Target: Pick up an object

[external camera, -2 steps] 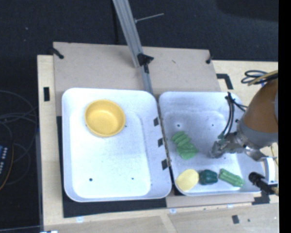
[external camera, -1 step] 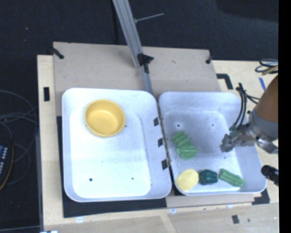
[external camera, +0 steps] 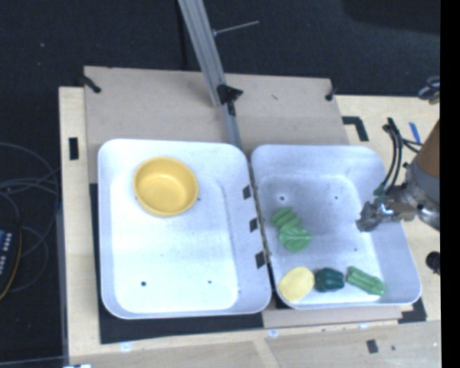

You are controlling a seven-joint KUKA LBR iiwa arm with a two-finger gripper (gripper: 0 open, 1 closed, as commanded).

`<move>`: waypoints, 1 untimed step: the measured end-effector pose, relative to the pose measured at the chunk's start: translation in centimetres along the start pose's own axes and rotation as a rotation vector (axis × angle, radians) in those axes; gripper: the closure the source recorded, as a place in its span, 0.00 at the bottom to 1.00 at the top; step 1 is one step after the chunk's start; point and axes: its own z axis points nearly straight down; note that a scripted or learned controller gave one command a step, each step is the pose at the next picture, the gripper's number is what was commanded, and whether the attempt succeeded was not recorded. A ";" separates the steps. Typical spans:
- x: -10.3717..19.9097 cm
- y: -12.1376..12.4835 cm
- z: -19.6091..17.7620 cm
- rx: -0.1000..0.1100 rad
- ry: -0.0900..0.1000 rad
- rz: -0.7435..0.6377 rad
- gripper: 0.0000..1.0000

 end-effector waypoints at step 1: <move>-0.1 0.1 -3.9 0.000 0.000 0.000 1.00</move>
